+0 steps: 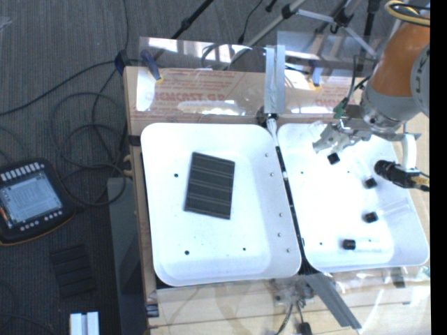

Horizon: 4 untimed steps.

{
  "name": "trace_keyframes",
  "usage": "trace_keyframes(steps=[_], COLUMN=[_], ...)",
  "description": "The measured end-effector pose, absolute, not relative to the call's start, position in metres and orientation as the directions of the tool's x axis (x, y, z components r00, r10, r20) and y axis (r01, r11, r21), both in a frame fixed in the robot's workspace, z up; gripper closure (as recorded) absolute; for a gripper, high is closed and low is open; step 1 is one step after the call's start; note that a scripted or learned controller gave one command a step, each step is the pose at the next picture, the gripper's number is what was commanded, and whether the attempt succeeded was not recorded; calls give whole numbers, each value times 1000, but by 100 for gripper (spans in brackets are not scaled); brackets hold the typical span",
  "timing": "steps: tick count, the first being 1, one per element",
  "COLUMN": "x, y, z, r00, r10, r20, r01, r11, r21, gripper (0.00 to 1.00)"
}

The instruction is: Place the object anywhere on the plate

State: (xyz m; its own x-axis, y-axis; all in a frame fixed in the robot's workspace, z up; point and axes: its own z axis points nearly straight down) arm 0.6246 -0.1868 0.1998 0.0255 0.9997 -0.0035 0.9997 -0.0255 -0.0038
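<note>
The dark ribbed plate (210, 185) lies flat in the left bin (160, 257), its long axis running near to far, well to the left of the end effector (334, 142). That hangs over the far part of the right bin (412, 250); I cannot tell its state. A small dark object (333, 158) sits just beneath it, with others (370, 217) scattered nearer.

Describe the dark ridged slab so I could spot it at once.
Find the two white bins on the bench and take the left bin. Near its middle lies the plate, a dark, ribbed rectangle, slightly tilted. The black pieces in the right bin are far smaller.
</note>
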Motion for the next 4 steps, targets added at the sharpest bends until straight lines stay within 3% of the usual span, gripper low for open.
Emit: trace_keyframes(steps=[1, 2, 3, 4], x=[640, 640, 660, 668], y=[-114, -114, -44, 13], z=[269, 269, 228, 240], r00=[128, 128, 47, -19], r10=[992, 992, 999, 1000], r20=[-2, -3, -1, -2], r01=[992, 992, 999, 1000], r11=[-128, -128, -47, 19], r21=[-3, -3, -4, -2], gripper=[100, 0, 0, 0])
